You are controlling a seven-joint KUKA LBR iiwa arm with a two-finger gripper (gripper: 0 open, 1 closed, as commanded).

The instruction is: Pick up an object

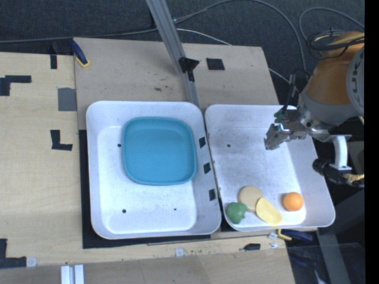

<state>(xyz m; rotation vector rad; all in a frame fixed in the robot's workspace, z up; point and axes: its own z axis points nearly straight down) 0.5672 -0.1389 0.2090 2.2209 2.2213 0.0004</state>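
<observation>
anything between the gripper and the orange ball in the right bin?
No. In the camera view, only bare white bin floor lies between the gripper and the orange ball.

Orange ball [292, 202] lies at the right bin's [254, 120] near edge.

White, dark-speckled left bin [106, 176] holds a plain turquoise plate [159, 149]. White right bin [249, 152], also speckled, holds an orange ball [292, 202], yellow piece [268, 211], tan round piece [250, 195], green piece [236, 212]. Table [35, 158] pale wood.
</observation>
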